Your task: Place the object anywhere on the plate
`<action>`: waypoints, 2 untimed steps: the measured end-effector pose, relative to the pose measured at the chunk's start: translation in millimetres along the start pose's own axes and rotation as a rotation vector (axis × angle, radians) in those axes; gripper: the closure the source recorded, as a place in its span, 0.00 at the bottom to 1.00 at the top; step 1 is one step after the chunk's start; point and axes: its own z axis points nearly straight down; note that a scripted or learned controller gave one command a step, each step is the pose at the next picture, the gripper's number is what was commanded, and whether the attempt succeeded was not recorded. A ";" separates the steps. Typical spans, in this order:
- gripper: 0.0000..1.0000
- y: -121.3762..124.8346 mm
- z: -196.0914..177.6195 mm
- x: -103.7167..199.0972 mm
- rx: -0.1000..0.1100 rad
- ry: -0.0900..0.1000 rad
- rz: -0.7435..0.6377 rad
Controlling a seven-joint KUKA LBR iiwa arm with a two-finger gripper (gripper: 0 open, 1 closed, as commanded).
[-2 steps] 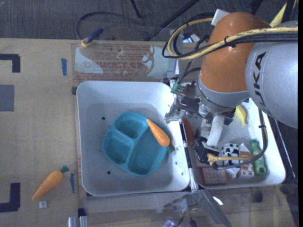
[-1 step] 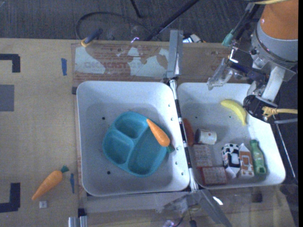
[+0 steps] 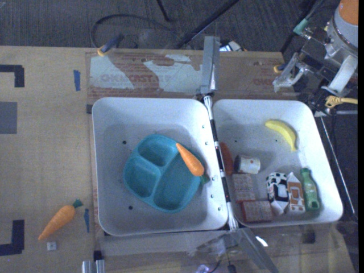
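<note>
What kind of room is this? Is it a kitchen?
Probably a robot test lab, not a kitchen. A robot arm reaches over two white bins on a bench marked with tape, and cables lie on the floor. The food looks like toys: a carrot on a blue plate, a banana.

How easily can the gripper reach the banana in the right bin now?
Probably yes: the banana lies alone in the right bin's far corner, apart from the other items, and the gripper is nearby above.
</note>
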 end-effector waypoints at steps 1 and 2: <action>0.00 106.6 0.0 -45.6 0.001 0.000 0.162; 0.00 149.9 -0.3 -78.1 0.000 0.000 0.288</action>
